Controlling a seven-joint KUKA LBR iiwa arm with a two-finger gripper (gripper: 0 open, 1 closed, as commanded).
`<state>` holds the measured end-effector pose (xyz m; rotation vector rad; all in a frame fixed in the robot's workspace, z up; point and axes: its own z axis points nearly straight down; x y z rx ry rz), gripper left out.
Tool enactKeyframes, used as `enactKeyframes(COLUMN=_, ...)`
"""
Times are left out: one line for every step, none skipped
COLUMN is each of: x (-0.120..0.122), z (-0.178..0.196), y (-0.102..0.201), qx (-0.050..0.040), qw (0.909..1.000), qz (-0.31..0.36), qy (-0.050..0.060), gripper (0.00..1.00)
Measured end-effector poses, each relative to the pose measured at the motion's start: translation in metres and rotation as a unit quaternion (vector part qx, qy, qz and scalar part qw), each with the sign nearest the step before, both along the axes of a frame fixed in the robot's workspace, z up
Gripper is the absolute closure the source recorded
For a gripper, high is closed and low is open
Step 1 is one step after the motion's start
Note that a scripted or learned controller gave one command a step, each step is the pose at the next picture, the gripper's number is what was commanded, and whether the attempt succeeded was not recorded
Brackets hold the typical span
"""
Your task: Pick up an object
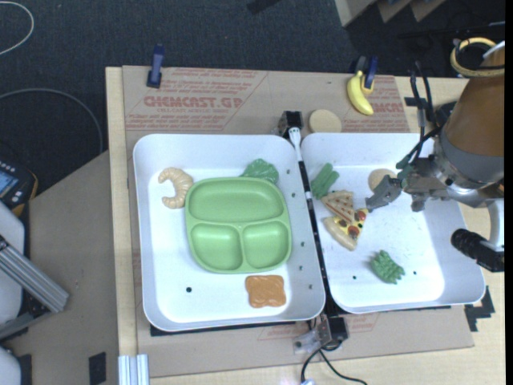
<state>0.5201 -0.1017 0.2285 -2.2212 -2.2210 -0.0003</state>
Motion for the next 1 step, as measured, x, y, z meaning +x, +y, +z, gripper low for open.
enactKeyframes(x=0.0069, z=-0.0380, y=0.0612, qx=0.0017, qw=1.0000, qz=0.003, qy=0.003, gripper=0.00)
